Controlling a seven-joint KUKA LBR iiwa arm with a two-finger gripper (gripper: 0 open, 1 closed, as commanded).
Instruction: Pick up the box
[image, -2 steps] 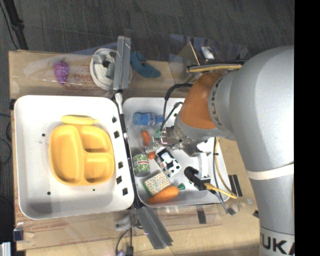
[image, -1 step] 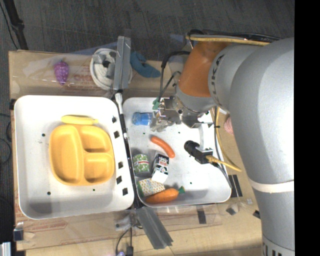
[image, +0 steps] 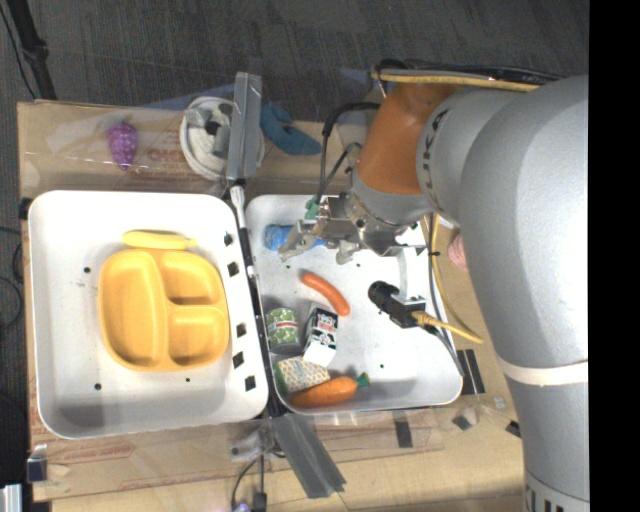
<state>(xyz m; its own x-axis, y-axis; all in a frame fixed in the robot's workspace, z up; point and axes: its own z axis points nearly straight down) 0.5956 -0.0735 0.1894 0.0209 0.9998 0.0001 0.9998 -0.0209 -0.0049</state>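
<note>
The box (image: 322, 336) is a small black and white carton standing in the right bin (image: 425, 372), near its middle. My gripper (image: 314, 232) hangs over the far part of that bin, well above and behind the box. A blue object (image: 277, 238) lies just to the gripper's left, close to it or touching it. Between the gripper and the box lies a red sausage (image: 326, 292).
A green can (image: 283, 328) stands left of the box. A patterned block (image: 300, 373) and a carrot (image: 328, 391) lie along the near wall. The left bin (image: 60, 400) holds a yellow divided tray (image: 165, 308) and a yellow banana (image: 156, 239).
</note>
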